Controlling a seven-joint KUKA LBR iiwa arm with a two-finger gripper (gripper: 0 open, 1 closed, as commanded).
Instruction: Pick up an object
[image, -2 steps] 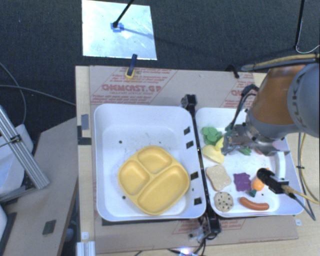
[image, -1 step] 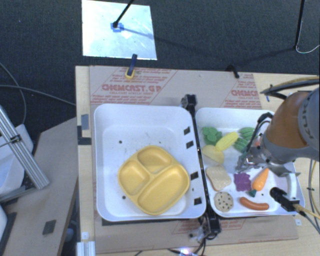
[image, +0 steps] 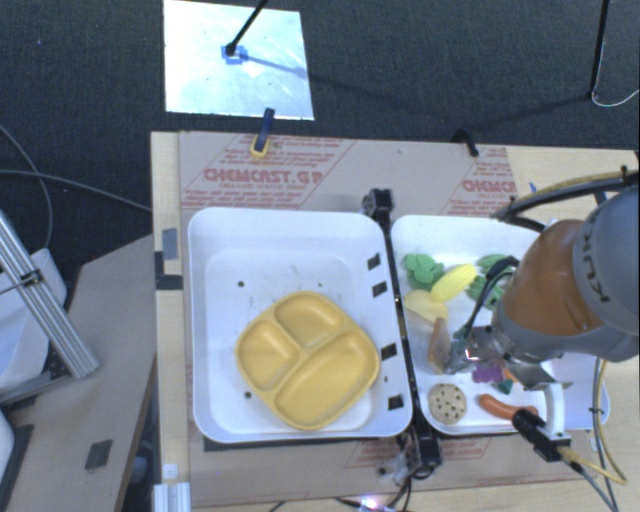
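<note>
Bench (image: 330, 165) under two white bins. Right bin (image: 455, 228), front: cookie (image: 447, 403), sausage (image: 496, 406); farther back a yellow piece (image: 452, 282) and green toy (image: 422, 268). Gripper (image: 468, 348) low among them; grip state unreadable. Left bin (image: 215, 300): yellow tray (image: 307, 357).

grey rounded arm (image: 610, 270) with a broad orange band (image: 545, 285) and black cables.

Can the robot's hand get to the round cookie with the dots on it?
Probably yes. The cookie lies flat near the front edge of the right bin, with nothing on top of it. The arm hangs over that bin, just above and right of it. A red sausage beside it might get bumped.
</note>
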